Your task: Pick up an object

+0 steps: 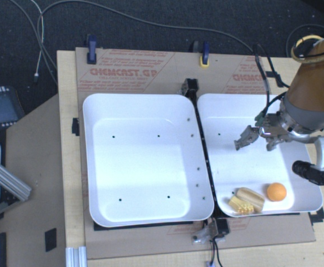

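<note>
Two white bins (145,107) — brown board (128,71), dark carpet (150,10)

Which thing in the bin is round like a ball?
The orange ball, near the front edge of the right bin. It is round and bright orange. The tan corn-like piece on its left is long and lumpy instead.

Landmark: left bin (145,102), on the bench (67,149)
Clamps: blue one (91,48) beyond its far-left corner; another (204,53) beyond its far-right corner
Cables (23,4): beyond the bench, on dark floor
</note>
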`<control>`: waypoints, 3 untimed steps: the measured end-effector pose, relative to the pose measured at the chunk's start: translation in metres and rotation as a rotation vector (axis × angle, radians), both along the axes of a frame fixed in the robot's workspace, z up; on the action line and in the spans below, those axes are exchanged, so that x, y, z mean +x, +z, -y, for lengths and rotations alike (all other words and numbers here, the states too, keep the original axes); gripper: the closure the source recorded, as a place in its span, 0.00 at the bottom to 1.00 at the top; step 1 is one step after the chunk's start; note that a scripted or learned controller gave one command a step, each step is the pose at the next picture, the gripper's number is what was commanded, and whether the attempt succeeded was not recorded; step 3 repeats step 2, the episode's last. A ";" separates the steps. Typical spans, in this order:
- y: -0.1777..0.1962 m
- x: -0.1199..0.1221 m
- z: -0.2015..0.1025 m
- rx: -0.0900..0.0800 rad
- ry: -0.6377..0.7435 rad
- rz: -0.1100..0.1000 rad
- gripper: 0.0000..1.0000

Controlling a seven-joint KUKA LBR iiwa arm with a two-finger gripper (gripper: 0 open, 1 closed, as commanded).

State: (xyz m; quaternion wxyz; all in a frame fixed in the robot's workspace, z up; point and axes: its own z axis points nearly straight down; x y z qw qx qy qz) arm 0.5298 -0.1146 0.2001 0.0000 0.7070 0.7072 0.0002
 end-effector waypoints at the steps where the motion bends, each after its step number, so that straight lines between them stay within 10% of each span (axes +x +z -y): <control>1: 0.184 -0.016 -0.083 0.002 0.007 0.015 0.00; 2: -0.009 -0.019 -0.169 -0.001 0.005 -0.014 0.00; 3: -0.009 -0.019 -0.169 -0.001 0.005 -0.014 0.00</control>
